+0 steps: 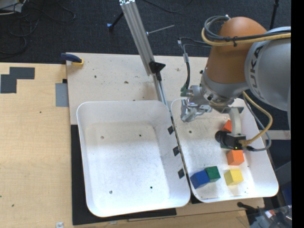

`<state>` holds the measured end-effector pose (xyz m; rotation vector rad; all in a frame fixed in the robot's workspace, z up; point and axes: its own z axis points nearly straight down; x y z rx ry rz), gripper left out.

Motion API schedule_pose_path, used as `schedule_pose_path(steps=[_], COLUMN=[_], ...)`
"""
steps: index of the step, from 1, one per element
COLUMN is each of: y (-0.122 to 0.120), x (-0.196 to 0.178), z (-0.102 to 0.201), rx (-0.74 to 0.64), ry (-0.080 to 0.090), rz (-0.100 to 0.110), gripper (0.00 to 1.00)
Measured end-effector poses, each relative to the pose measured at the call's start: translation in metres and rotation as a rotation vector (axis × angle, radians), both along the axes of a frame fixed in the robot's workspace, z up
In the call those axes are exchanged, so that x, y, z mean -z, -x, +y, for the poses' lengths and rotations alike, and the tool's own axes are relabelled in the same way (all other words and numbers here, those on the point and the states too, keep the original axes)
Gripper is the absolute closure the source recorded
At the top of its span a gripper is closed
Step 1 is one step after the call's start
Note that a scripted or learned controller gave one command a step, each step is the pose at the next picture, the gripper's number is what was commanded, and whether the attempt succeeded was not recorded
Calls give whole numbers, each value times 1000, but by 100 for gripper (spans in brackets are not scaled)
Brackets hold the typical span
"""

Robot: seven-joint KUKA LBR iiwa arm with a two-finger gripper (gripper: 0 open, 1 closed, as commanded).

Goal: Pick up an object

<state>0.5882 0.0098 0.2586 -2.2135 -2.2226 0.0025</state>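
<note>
The right bin [262, 186] holds a blue block [199, 179], a green block [213, 173], a yellow block [233, 176] and an orange block [235, 157], all near its front. Another orange piece [227, 125] peeks out beside the arm. My gripper [189, 114] hangs over the back left part of the right bin, well behind the blocks. Its metal fingers point down and nothing shows between them.
The left bin [90, 122] lies beside the right one, with black clips [175, 150] along the shared rim. A slanted aluminium bar [141, 37] rises behind the bins. A black cable and connector [228, 138] hang over the right bin.
</note>
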Motion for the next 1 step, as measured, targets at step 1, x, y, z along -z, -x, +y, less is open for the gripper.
schedule_pose_path(steps=[1], y=[14], x=[22], z=[52], rx=[1], ry=[0], rz=[2], gripper=[100])
